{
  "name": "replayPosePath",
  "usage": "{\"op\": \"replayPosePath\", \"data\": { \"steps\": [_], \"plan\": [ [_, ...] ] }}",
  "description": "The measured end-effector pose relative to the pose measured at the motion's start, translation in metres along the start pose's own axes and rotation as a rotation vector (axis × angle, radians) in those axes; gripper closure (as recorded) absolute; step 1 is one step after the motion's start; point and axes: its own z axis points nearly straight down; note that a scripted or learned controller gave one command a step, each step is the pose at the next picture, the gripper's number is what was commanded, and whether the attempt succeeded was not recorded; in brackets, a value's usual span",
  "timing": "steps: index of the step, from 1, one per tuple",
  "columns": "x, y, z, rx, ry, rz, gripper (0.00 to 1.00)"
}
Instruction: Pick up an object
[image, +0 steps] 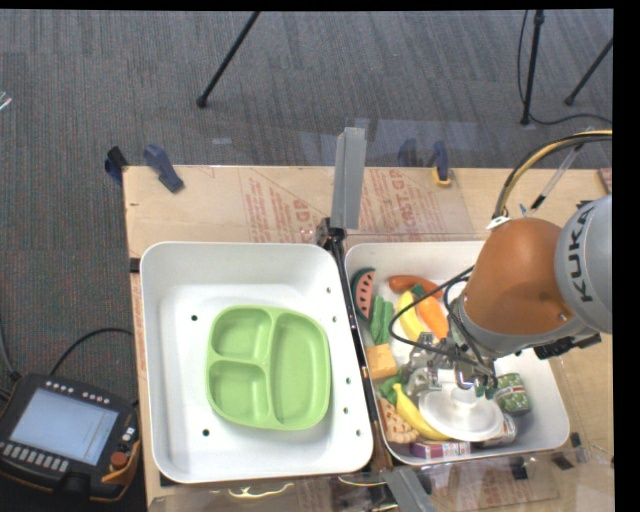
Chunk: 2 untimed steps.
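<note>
Hovering low over the right bin (556, 420), the jaws (447, 378) sit among a heap of toy food; whether they are spread or pressed together I cannot tell, and nothing shows pinched in them. Just at their 5 o'clock lies a white dish (462, 418), with a banana (412, 412) at 7 o'clock and a carrot (431, 315) at 12 o'clock. At 9 o'clock, in the left bin (165, 300), rests a green divided plate (269, 367). By my judgement nothing is lifted yet: the grasp and raise remain.
</note>
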Motion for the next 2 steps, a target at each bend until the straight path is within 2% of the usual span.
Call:
{"op": "replayPosePath", "data": {
  "steps": [1, 2],
  "plan": [
    [0.0, 0.0, 0.001, 0.0, -0.001, 0.0, 0.0],
    [-0.09, 0.003, 0.006, -0.001, -0.005, 0.094, 0.0]
  ]
}}
